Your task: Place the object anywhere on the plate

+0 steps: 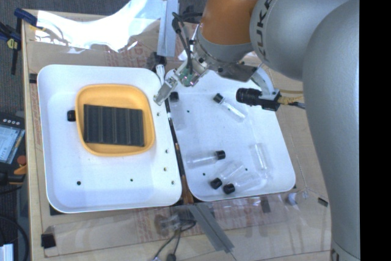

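A yellow plate (pixel 91 98) lies in the left bin (pixel 104 192), with a black ribbed slab (pixel 116 125) covering most of its middle. Several clear vials with black caps lie in the right bin (pixel 278 150): one (pixel 228 107) near the back, one (pixel 204 159) in the middle, and a cluster (pixel 235 179) at the front. My gripper (pixel 164 93) hangs over the rim between the two bins, near their back edge, just right of the plate. A small black cap (pixel 174 96) sits right beside its tip. Whether anything is held is hidden at this angle.
A small black piece (pixel 71 115) lies in the left bin, left of the plate. Another clear vial (pixel 259 157) rests near the right bin's right wall. Crumpled clear plastic (pixel 104 27) lies behind the left bin. The arm's bulk covers the back right.
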`<state>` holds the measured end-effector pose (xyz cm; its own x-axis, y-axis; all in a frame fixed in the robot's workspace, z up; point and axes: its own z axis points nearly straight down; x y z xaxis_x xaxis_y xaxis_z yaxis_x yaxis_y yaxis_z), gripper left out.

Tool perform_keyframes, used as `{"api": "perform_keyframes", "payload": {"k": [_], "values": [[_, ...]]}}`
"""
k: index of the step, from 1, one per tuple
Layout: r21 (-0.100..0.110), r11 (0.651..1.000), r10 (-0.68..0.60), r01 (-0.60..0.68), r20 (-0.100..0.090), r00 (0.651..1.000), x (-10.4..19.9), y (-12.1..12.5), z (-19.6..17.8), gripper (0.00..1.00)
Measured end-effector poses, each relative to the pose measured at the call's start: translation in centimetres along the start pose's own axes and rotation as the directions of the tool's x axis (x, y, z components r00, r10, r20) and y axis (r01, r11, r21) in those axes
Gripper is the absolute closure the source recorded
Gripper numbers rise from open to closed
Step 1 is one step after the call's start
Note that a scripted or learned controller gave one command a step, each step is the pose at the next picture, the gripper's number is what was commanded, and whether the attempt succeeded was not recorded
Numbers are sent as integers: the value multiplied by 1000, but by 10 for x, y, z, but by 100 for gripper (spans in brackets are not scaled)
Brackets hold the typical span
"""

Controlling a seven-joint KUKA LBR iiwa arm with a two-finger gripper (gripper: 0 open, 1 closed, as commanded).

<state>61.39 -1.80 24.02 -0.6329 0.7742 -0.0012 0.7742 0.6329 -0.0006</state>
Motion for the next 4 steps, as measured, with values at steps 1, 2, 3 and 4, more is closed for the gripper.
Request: {"api": "perform_keyframes", "payload": {"k": [1, 2, 3, 4], "values": [[2, 949, -316, 316, -4, 949, 6, 31, 49, 0], [2, 948, -319, 319, -3, 948, 6, 32, 39, 100], [2, 948, -319, 319, -3, 948, 6, 31, 39, 0], [2, 947, -322, 322, -1, 947, 6, 32, 28, 100]]}}
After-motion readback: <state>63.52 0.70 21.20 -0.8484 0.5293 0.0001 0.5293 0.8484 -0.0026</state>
